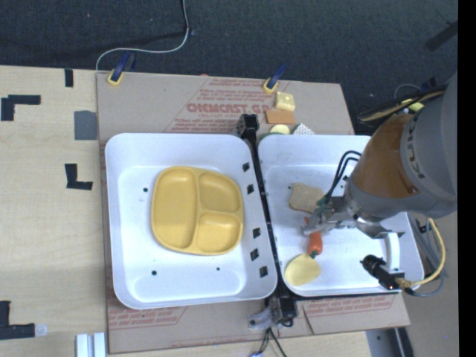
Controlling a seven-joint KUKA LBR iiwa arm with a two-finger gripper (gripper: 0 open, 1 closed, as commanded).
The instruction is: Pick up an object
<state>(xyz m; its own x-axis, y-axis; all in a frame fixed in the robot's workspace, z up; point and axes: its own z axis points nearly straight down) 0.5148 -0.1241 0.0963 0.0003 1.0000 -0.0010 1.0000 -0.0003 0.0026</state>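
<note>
In the right bin [297,149] lie a tan, bread-like piece [304,195], a small orange-red object [316,245] and a pale yellow round piece [302,271]. My gripper [320,222] reaches in from the right and hovers low between the tan piece and the orange-red object, just above the latter. The arm's grey body and orange band [387,166] cover the right part of this bin. A yellow divided plate [197,210] lies in the left bin [123,199].
Small blocks, one tan [281,114], one yellow [285,100], and a pale round item [279,130] sit on the cardboard behind the bins. A black divider clamp [248,127] runs between the bins. Cables [383,262] trail at the right bin's front corner.
</note>
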